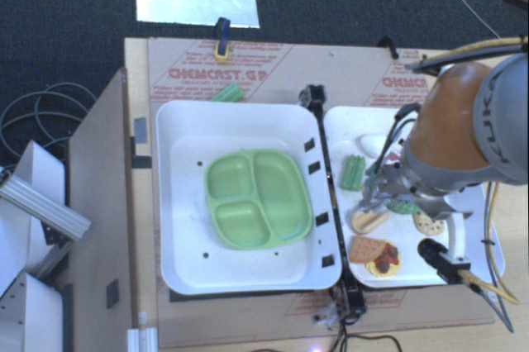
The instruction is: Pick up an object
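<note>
Two bins (178, 177), tool (374, 197) mid-right.

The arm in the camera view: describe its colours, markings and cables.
The bulky grey KUKA arm carries a wide orange band above the wrist and part of a dark "KUKA" lettering on its grey shell. Thin dark cables loop beside the wrist down to the metallic grey two-finger gripper.

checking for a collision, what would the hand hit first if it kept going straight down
Probably the tan bun-shaped toy in the right bin, just below the hand. Depth is unclear from above, so the green toy beside it could come first.
</note>
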`<move>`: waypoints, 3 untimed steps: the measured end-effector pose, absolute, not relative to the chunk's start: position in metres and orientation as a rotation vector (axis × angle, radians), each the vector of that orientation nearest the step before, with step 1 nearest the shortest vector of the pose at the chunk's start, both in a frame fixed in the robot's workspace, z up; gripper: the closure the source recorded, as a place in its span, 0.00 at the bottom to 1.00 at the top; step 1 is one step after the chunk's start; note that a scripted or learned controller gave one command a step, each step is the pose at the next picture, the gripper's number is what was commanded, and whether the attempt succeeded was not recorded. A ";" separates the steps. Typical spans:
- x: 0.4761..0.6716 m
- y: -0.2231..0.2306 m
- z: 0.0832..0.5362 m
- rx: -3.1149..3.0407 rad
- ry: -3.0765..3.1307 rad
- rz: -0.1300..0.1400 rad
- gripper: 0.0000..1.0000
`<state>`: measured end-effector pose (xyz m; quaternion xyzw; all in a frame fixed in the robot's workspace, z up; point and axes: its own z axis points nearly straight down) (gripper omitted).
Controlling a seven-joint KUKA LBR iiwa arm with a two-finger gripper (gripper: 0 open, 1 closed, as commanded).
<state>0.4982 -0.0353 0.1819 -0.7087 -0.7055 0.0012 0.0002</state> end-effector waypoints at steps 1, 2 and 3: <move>0.487 0.056 0.213 -2.208 -2.236 -0.007 1.00; 0.487 -0.036 0.228 -2.234 -2.217 0.000 1.00; 0.488 0.031 0.277 -2.213 -2.235 -0.009 1.00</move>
